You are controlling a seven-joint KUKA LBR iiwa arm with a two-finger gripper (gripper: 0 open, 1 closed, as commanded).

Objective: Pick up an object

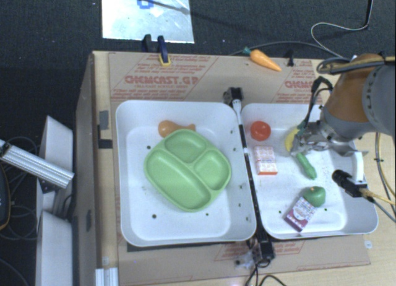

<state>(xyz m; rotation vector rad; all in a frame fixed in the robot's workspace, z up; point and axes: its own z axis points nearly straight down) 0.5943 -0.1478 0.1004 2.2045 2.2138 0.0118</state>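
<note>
A long green vegetable (305, 165) lies in the right bin (362, 216), just left of and below the end effector (304, 144), which hangs over it beside a yellow piece (289, 140), perhaps a banana. Whether its fingers are spread or pressed together I cannot tell. Nearby lie a red tomato (260, 130), a small carton (266, 160), a green apple (315, 195) and a purple packet (299, 213). The left bin (133, 173) holds a green divided plate (187, 168) and an orange item (170, 127).
</note>
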